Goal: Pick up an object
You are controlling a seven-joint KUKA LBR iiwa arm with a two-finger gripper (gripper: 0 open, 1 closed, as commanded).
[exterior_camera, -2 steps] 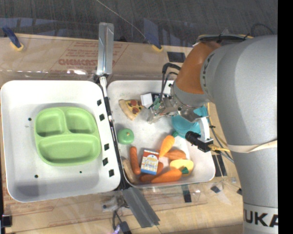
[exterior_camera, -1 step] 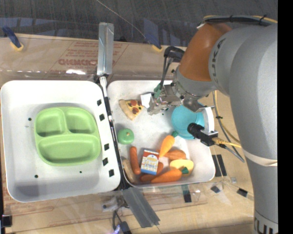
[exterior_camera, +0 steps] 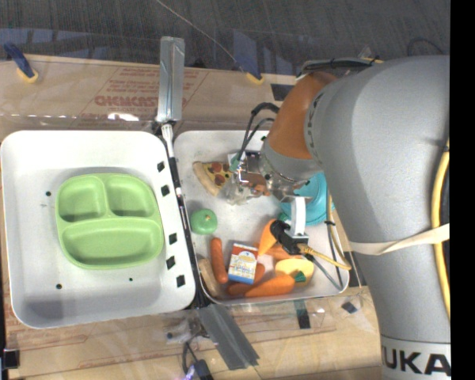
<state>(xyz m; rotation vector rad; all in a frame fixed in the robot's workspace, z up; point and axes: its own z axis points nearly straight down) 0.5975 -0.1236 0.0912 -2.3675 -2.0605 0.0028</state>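
Two white bins; pincer [exterior_camera: 241, 182] hovers over a tan pizza slice [exterior_camera: 212, 176].

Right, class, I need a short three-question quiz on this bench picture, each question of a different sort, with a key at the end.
1. True or false: the green divided plate lies in the left bin.
2. Which food lies closest to the end effector? A) pizza slice B) carrot C) sausage
3. Fill in: the small juice carton lies in the ____ bin.

Key: 1 true; 2 A; 3 right.
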